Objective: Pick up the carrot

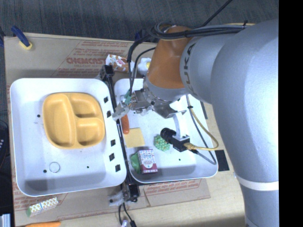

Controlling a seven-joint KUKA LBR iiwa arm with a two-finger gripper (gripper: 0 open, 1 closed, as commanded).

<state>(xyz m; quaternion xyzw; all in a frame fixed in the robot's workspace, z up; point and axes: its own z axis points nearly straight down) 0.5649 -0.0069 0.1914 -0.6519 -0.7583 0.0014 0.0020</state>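
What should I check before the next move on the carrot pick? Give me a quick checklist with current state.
1. Carrot located: ok, it lies in the right bin at its left wall, beside the yellow slice.
2. Gripper over target: ok, it sits just above the carrot's upper end.
3. Finger opening: cannot tell, the wrist hides it.
4. Carrot grasped: not ok, nothing is seen between the fingers.
5. Room around carrot: not ok, the bin wall is tight on one side and the yellow slice close on the other.
6. Other items out of the way: ok, the green toy and small carton lie lower in the bin.
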